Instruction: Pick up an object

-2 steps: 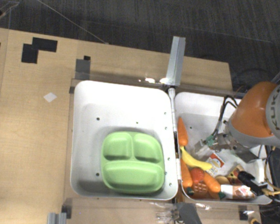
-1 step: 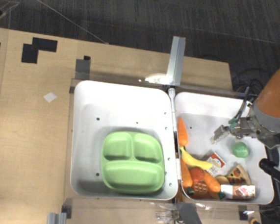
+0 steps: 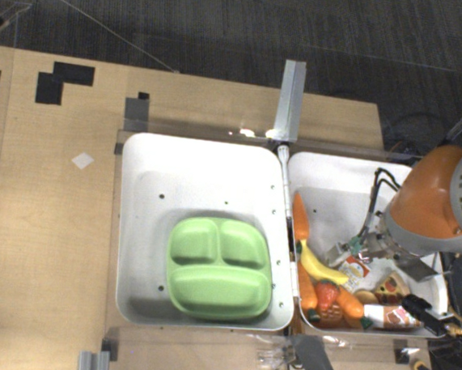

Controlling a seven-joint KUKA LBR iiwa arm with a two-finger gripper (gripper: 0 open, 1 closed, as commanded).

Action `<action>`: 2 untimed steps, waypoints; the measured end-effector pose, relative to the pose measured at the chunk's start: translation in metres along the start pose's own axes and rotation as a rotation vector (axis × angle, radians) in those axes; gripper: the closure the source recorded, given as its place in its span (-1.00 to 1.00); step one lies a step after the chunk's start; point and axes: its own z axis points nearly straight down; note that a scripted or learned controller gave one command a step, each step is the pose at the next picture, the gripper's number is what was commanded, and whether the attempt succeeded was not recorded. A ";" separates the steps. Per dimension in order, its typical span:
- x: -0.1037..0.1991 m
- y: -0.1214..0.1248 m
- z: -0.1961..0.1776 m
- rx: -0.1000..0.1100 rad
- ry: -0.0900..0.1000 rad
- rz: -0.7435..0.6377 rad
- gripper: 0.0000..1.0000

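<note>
Jaws (image 3: 360,251), grip state unclear, hang just right of the banana (image 3: 321,267)

A green tray (image 3: 220,267) with three compartments lies flat in the left bin (image 3: 146,180), toward its near side. The right bin (image 3: 333,182) touches the left one along a shared wall. Both sit on a tan wooden bench (image 3: 40,227). A grey metal post (image 3: 289,100) stands at the far end of the seam between the bins. Black patches (image 3: 62,81) mark the bench at far left. Beyond the bench lies dark carpet (image 3: 231,17).
</note>
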 end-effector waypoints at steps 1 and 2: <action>0.014 -0.004 0.002 -0.017 -0.012 0.023 -1.00; 0.022 0.013 -0.062 -0.001 0.000 -0.120 -1.00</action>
